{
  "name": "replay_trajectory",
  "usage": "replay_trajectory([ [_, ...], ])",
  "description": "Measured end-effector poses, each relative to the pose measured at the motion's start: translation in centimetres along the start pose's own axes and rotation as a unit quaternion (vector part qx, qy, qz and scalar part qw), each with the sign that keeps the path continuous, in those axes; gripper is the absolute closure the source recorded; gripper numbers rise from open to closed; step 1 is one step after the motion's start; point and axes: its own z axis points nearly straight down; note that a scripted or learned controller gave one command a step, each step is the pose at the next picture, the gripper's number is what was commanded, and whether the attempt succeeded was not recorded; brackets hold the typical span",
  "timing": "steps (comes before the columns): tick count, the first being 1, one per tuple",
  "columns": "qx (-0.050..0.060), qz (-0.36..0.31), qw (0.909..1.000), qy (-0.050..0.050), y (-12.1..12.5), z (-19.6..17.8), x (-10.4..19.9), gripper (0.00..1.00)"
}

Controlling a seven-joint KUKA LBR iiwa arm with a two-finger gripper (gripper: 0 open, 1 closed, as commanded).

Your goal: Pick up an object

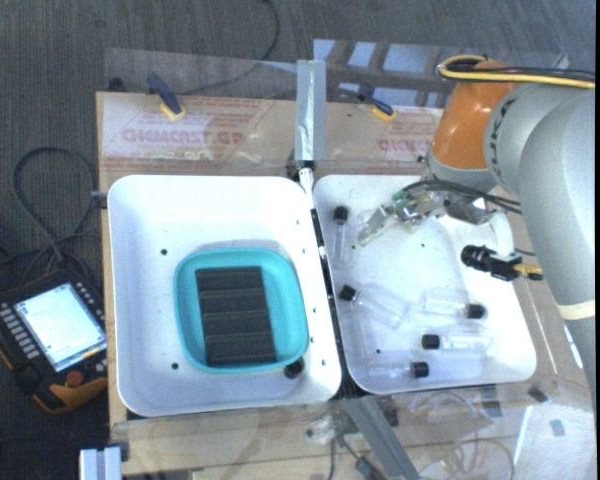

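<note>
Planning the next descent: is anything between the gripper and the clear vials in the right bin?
Nothing visible blocks it. The gripper hangs over the right bin's upper part, with the clear vials scattered on the open floor below it.

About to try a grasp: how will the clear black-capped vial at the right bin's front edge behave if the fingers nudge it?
The vial lies on its side, so it will probably roll. It looks clear and smooth, likely slippery and light. Near the right bin wall, it may stop there.
</note>
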Motion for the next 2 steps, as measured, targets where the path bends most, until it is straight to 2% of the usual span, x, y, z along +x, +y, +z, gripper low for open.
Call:
replay_trajectory([
  [1, -0.003, 0.000, 1.0000, -0.003, 0.1, -1.0, -0.2, 1.00],
  [2, -0.008, 0.025, 0.9997, -0.002, 2.9, -9.6, 5.1, 1.00],
])
